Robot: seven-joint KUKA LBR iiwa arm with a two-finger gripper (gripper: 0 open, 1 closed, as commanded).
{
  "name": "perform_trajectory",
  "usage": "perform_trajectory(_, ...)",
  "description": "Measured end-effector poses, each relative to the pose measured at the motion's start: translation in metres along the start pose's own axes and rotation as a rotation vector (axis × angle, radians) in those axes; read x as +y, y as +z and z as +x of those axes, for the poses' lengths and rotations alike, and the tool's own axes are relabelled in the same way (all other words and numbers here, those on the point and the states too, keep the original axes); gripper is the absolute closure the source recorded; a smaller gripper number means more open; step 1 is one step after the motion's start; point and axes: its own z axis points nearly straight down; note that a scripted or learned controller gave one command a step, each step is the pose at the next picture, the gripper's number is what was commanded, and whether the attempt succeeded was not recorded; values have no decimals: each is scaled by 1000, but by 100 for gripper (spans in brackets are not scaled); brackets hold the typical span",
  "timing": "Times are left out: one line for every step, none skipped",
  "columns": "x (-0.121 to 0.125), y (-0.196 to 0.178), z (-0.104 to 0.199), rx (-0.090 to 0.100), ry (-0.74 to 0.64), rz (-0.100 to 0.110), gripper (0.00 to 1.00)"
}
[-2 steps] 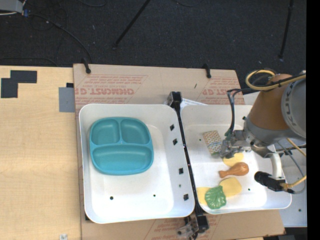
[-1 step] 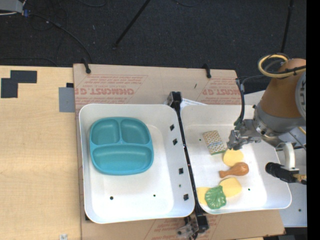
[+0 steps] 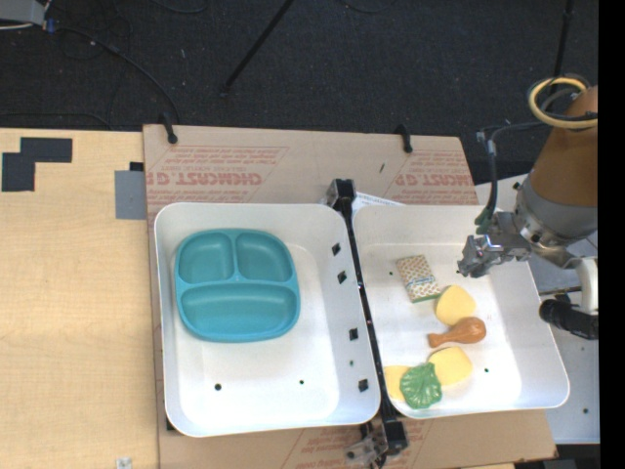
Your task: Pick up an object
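The right bin (image 3: 518, 379) holds several small things. A patterned rectangular sponge-like block (image 3: 418, 277) lies near its middle. Below it sit a yellow lemon-like piece (image 3: 454, 304), a brown drumstick toy (image 3: 459, 333), another yellow piece (image 3: 450, 365) and a green leafy toy (image 3: 421, 386). My gripper (image 3: 477, 258) hangs over the right bin's upper right part, just up and right of the yellow lemon-like piece. Nothing shows between its fingers.
The left bin (image 3: 195, 399) bears a teal divided plate (image 3: 237, 284). A black divider (image 3: 354, 301) runs between the bins. Cardboard lies under both bins, and a wooden bench top stretches to the left. The arm's orange band (image 3: 571, 159) stands at the right edge.
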Motion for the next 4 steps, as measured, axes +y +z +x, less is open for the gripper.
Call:
perform_trajectory(-2,-59,7,0,0,-1,100)
perform_trajectory(-2,-63,7,1,-1,4,100)
perform_trajectory(-14,-63,60,3,-2,7,100)
perform_trajectory(-25,-47,101,3,-2,8,100)
